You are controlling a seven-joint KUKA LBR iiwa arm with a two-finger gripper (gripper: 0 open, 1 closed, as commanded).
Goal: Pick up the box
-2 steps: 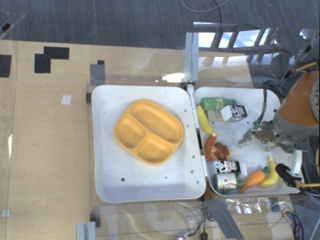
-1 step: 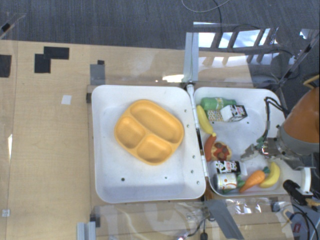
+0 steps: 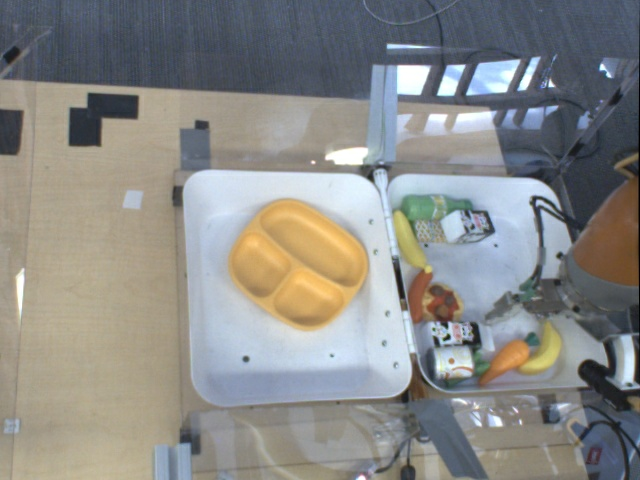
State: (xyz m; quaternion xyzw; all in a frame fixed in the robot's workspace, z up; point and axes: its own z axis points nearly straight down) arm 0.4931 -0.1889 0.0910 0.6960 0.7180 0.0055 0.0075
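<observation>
A: Nearest us in the right bin [image 3: 520, 190], what's lying there?

B: A can [image 3: 452, 365] on its side, a carrot [image 3: 505, 358] and a banana [image 3: 543, 349], bunched in the near corner, probably where they slid.

A: And the pincer [image 3: 520, 303]?

B: Low over the bin's middle right, reaching in from the right. Whether it is spread or closed I cannot tell, and nothing is visibly in it.

A: The box?

B: Two candidates: a small carton [image 3: 452, 333] just behind the can, and a black-and-white box [image 3: 466, 226] further back, beside a green bottle [image 3: 432, 207] and a second banana [image 3: 408, 240] along the left wall. Neither is touched.

A: The left bin [image 3: 215, 368]?

B: It carries a yellow divided tray [image 3: 298, 262].
</observation>
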